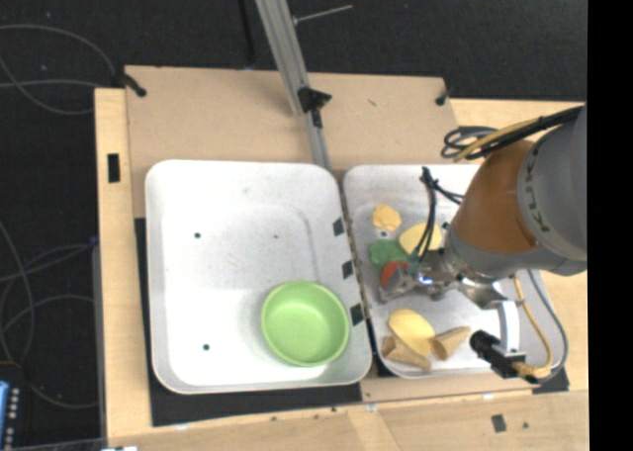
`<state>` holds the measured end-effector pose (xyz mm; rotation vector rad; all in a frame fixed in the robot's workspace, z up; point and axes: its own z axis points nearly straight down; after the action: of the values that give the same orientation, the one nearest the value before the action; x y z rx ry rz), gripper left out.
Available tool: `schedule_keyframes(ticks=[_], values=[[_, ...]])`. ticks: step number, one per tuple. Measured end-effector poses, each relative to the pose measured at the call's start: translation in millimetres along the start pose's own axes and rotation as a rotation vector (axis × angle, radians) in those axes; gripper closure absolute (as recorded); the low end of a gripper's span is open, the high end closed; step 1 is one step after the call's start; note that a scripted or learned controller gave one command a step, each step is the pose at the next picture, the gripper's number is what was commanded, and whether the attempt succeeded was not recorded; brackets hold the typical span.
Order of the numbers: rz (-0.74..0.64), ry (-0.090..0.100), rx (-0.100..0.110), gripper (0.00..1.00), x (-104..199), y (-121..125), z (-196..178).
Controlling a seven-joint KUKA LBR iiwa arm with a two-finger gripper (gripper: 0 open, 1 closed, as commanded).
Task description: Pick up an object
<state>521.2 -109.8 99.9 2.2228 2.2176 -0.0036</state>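
My gripper (401, 279) is down in the right bin (361, 187), among small objects near the bin's left side. Right at its tip lie a green piece (383, 252) and a red piece (392, 269). A yellow piece (415, 238) sits just above the wrist, and a small yellowish piece (386, 217) lies farther back. In front of the gripper rest a yellow lemon-like object (409, 326) and tan pieces (451, 341). The grey arm with its orange band (495, 207) covers the bin's right part.
A green bowl (305, 322) stands in the left bin (198, 241) at its front right corner. A grey metal pole (282, 39) slants up from between the bins. Black cables loop near the arm at the right.
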Motion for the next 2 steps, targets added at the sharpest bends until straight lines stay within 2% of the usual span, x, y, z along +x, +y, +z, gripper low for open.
schedule_keyframes(ticks=[1, 2], values=[[0.004, 0.004, -0.005, 1.0, 1, 1, -12], [-0.007, 0.003, -0.008, 1.0, 9, 8, -67]])
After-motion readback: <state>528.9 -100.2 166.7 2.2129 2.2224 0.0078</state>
